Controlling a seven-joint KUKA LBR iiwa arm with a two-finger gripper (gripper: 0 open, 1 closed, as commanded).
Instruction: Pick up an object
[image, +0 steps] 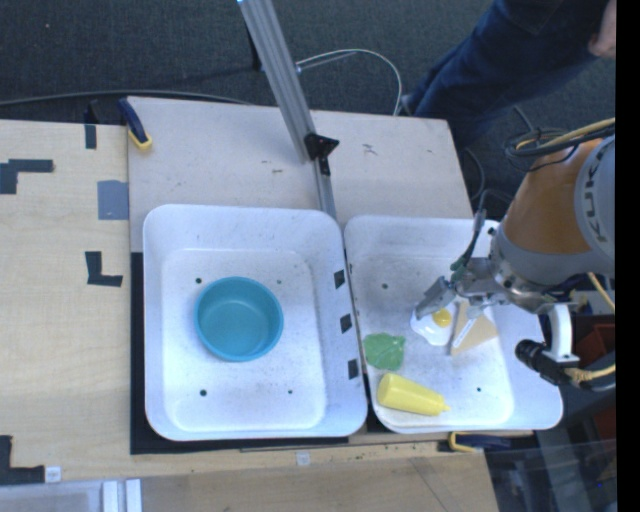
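My claw (447, 305) hovering low in the right bin (400, 250), grip state impossible to tell, white-and-yellow piece (436, 325) beneath, green lump (384, 350) and yellow block (409, 396) sitting nearby, blue bowl (238, 318) resting in left bin (170, 230)

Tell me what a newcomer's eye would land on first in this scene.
The blue bowl stands alone in the middle of the left bin, bright against the white. In the right bin, the end effector is down among a cluster: a white piece with a yellow spot, a tan wedge, a green lump and a yellow object near the front edge.
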